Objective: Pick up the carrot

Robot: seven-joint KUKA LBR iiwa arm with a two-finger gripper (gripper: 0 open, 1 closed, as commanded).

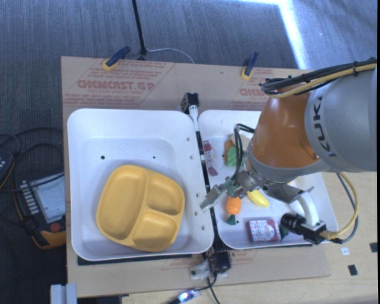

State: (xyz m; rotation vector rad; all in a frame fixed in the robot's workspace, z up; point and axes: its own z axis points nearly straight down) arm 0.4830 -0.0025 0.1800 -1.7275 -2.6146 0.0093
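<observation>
Carrot (233,205) near right bin's (210,170) left wall.

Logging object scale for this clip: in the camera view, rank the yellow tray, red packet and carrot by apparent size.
1. yellow tray, by far
2. red packet
3. carrot, though the gripper partly covers it

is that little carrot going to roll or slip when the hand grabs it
The carrot looks like a small, glossy toy, so it is probably light, stiff and somewhat slippery. Its rounded, tapered body could roll or squirt sideways if pinched off-centre. It lies close to the yellow piece, which might get nudged.
</observation>
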